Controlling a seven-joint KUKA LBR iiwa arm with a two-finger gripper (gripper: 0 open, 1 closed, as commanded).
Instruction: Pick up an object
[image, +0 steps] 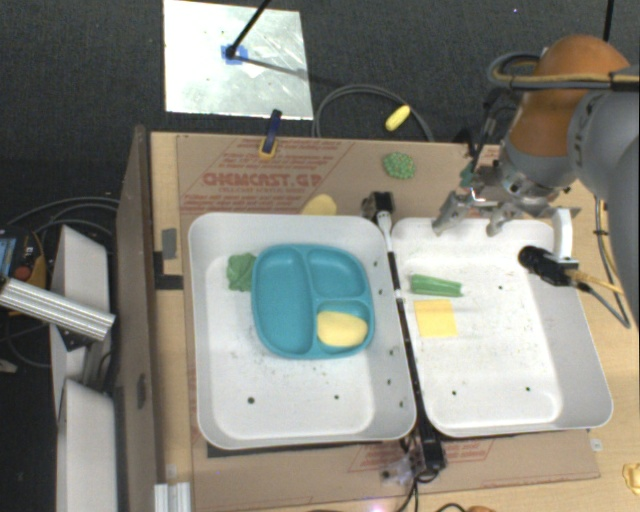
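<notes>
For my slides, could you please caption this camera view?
Gripper above right bin holding green strip and yellow square.

My arm reaches in from the right, orange band up top, wrist angled down, and my gripper (468, 218) hangs with both fingers (446, 212) spread apart, nothing between them.

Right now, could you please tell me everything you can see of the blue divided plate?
The blue divided plate is a teal, plastic-looking tray with rounded corners and three compartments. It lies flat, slightly turned, in the left bin. A yellow piece sits in its lower right compartment, and a green piece touches its upper left edge.
</notes>
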